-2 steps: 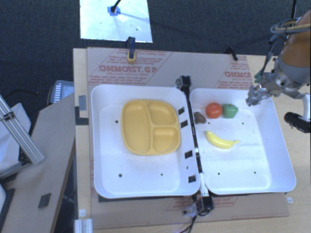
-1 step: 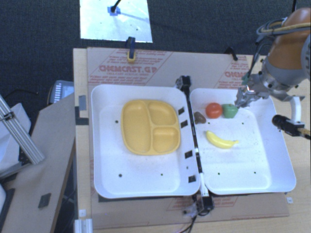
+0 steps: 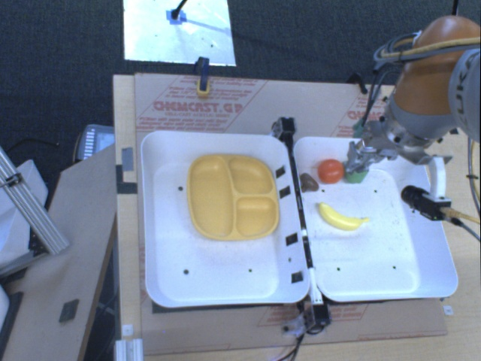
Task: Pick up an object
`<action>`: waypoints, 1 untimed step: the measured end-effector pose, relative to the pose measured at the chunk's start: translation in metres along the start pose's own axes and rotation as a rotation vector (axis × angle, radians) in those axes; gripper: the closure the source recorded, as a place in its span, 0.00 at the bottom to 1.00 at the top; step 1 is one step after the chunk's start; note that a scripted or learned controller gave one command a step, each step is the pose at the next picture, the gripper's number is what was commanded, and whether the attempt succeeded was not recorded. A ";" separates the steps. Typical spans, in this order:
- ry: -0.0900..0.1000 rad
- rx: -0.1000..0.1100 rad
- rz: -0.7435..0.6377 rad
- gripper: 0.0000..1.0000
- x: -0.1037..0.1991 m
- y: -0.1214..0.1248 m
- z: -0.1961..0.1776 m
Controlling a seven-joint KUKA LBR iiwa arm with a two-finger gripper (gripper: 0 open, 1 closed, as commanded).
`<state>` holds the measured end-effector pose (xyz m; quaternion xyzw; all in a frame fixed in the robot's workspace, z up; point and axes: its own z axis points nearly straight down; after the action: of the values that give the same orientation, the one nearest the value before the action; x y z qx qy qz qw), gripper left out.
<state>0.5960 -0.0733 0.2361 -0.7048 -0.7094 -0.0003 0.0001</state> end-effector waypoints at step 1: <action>0.000 0.000 0.000 1.00 0.041 -0.009 0.006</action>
<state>0.5863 -0.0319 0.2301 -0.7046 -0.7096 -0.0002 0.0001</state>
